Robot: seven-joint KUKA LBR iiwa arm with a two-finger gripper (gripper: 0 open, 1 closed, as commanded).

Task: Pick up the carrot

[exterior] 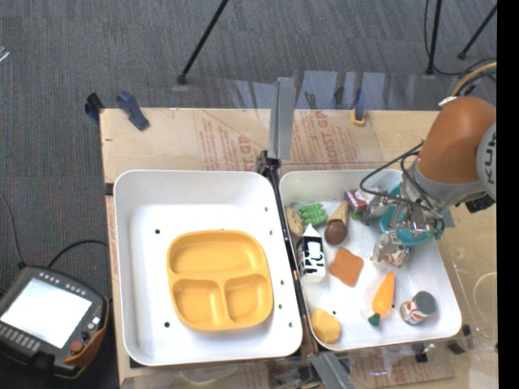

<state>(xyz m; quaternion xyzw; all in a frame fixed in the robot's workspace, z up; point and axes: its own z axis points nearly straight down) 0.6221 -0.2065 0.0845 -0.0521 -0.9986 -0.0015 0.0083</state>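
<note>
The hand [395,245], its grip impossible to tell, hovers just above the carrot [383,293], so descent probably comes next.

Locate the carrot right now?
The carrot lies in the right bin, toward its front right, between the orange slice and the small can, below the gripper.

Arm [466,148] cut off at right edge; fingers [395,237] too blurred to read
</note>
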